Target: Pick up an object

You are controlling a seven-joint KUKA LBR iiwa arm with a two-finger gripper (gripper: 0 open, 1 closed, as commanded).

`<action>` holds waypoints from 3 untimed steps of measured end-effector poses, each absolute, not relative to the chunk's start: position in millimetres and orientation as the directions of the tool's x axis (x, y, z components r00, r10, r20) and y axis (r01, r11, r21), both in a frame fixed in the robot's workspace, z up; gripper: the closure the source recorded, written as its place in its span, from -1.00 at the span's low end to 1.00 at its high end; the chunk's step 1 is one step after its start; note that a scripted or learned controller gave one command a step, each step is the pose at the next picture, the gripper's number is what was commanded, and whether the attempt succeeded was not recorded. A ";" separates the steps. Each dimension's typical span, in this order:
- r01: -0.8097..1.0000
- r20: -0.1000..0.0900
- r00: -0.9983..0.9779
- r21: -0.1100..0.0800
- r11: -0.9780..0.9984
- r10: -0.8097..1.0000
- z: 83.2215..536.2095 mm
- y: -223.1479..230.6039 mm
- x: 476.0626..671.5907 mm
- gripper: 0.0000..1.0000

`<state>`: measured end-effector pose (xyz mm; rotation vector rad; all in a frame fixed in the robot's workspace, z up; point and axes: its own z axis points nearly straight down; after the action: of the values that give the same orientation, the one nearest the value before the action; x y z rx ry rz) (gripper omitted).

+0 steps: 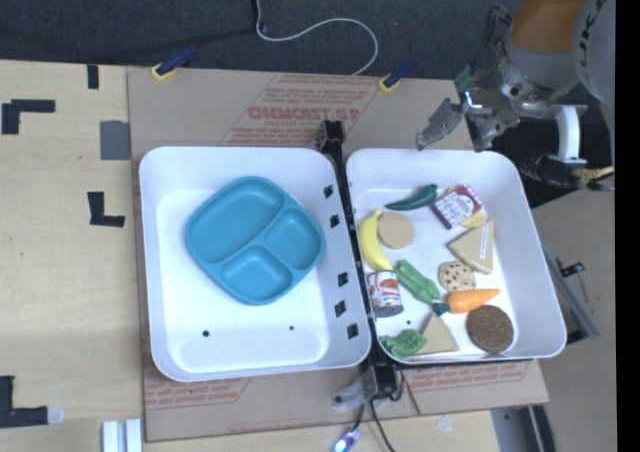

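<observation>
The right bin (530, 240) holds several toy foods: a banana (372, 242), a round cracker (396, 231), a dark green pepper (413, 199), a red packet (456, 206), a cheese wedge (476, 246), a cookie (455, 274), a carrot (470, 300), a brown round patty (490, 328), a small can (386, 293) and green pieces (418, 281). My gripper (462, 129) hangs above the bin's far edge, open, with nothing between its fingers.
The left bin (160, 270) holds a blue divided plate (254, 239). Black clips (332, 134) join the bins along the middle. A white cable (300, 35) loops behind on the dark floor. Cardboard (250, 100) lies under both bins.
</observation>
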<state>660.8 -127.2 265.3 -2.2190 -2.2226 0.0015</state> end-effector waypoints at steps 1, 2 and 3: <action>1.000 0.003 -0.005 -0.002 0.005 1.000 300.3 -74.5 590.1 -1.00; 1.000 0.003 -0.005 -0.007 0.005 1.000 299.4 -24.9 493.8 -1.00; 1.000 0.001 -0.006 0.002 0.006 1.000 352.2 21.0 483.4 -1.00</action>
<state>483.4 21.0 352.2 -2.2149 -2.2289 -0.0033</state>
